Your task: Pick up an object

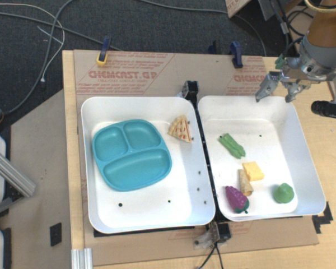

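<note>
In the right bin (302,144), four small toy foods, all loose: green pod-shaped piece (232,145) near the middle, lying aslant and well apart from the rest; yellow block (253,171) lower down, touching a tan wedge (245,182); purple eggplant-like piece (236,199) just below, against the wedge; green round piece (283,193) alone near the bin's lower right corner. In the left bin (95,150), a teal divided plate (133,154) and a lattice-patterned wedge (180,129) beside its upper right. Gripper (279,89) above the far rim of the right bin, near its upper right corner, jaws apart and holding nothing; well apart from every piece. All pieces probably light, hard plastic, smooth and somewhat slippery, not fragile. Green pod likely the easiest take: isolated, narrow, best pinched across its short width at mid-length. Green round piece also free on all sides, but liable to roll or squirt out under a closing pinch. Yellow block flat-sided and good for grip, yet crowded by the wedge, so little finger room on that side. Purple piece similarly hemmed in, and tapered.
</note>
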Motion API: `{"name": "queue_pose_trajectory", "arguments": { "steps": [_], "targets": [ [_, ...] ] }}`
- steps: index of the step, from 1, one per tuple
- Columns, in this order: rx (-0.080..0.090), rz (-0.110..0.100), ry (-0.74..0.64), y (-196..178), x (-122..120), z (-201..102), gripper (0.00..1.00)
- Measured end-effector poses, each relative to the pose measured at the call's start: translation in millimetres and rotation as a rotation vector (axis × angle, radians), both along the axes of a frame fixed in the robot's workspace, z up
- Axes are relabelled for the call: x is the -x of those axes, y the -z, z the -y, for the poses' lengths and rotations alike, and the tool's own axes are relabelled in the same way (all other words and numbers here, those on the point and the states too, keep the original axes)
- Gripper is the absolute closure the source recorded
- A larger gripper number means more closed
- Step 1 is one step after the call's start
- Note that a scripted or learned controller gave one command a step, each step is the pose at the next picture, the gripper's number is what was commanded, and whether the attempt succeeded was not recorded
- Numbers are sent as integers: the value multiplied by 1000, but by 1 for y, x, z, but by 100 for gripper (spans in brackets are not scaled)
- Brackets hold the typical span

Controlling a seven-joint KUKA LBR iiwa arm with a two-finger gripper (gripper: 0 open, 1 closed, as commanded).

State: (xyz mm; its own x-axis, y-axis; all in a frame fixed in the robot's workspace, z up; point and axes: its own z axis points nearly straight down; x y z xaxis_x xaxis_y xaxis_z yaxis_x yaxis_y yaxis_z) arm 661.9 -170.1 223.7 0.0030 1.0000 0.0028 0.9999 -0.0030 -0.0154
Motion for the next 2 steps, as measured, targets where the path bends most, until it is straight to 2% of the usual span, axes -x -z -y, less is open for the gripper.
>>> {"name": "queue_pose_trajectory", "arguments": {
  "steps": [1,2],
  "targets": [
    [3,15,-3,-10,-3,-1,0],
    [2,11,-3,45,7,0,0]
  ]
}}
